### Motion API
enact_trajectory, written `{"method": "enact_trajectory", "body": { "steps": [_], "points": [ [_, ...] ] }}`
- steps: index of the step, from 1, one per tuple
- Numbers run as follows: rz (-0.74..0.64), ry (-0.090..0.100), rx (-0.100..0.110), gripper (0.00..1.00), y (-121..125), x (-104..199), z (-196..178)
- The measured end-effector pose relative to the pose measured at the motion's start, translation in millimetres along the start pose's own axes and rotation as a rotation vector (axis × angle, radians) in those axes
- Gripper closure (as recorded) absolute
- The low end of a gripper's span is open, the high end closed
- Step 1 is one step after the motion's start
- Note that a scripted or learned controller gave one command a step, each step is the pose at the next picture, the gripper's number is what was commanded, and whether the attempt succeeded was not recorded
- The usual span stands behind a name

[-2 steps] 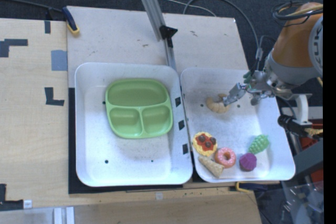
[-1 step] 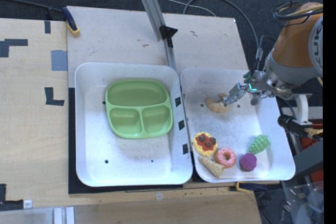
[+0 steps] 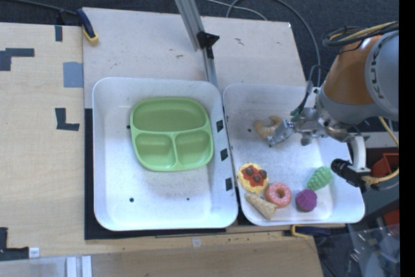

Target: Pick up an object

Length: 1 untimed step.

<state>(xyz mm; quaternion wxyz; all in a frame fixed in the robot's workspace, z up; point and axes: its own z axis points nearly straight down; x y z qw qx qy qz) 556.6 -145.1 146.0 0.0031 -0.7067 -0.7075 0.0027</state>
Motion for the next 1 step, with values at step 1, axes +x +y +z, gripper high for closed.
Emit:
{"method": "enact_trajectory", "body": {
  "steps": [1],
  "points": [
    [0.0, 0.0, -0.001, 0.0, -1.6, 0.9, 54.5]
  ]
}}
